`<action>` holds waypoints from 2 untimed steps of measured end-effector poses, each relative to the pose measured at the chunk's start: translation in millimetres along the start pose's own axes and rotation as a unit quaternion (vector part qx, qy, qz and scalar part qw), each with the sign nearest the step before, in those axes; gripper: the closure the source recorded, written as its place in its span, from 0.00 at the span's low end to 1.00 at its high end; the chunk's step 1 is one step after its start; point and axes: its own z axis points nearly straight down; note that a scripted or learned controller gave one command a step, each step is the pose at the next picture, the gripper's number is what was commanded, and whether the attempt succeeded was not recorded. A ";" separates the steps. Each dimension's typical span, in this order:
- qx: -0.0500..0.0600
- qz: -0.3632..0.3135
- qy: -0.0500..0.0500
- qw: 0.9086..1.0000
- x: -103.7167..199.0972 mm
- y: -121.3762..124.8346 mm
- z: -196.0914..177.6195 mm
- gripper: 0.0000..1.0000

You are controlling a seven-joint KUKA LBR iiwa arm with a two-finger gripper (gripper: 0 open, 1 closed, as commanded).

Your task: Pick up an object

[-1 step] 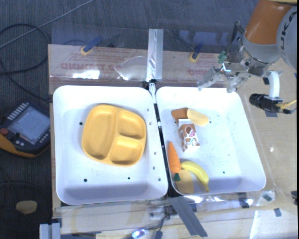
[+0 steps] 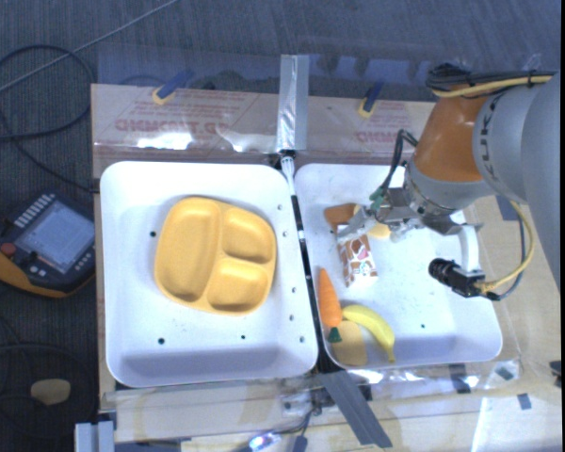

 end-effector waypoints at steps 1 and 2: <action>0.000 0.137 -0.001 0.991 -3.1 38.2 -25.8 0.00; 0.000 0.148 -0.001 0.989 85.1 50.5 -52.9 0.00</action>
